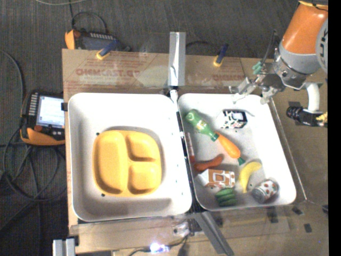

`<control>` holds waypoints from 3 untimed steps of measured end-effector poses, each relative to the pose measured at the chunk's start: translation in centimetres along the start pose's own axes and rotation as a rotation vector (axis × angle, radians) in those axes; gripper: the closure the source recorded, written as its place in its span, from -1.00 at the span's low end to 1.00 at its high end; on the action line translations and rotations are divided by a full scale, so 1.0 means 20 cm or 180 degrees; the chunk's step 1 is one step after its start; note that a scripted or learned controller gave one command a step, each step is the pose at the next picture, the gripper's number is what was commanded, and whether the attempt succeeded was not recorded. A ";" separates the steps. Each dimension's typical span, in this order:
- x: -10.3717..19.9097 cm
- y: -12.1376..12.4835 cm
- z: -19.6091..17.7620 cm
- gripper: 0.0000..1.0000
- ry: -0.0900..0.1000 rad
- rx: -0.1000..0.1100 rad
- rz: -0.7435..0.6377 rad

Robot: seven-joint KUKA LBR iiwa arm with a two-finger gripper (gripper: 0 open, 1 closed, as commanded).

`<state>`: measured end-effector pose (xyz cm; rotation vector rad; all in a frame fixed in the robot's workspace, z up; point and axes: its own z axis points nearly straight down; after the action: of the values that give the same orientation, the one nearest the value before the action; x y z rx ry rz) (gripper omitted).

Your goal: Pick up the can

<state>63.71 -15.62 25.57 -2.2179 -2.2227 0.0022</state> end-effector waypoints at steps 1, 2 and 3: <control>0.12 0.15 -0.08 -1.00 -0.0013 -0.0006 -0.0705; -0.11 0.06 0.53 -1.00 -0.0012 0.0005 -0.0462; -0.16 -0.26 0.83 -1.00 -0.0015 -0.0038 -0.0401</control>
<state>58.40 -18.77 9.02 -2.0812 -2.3668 -0.0063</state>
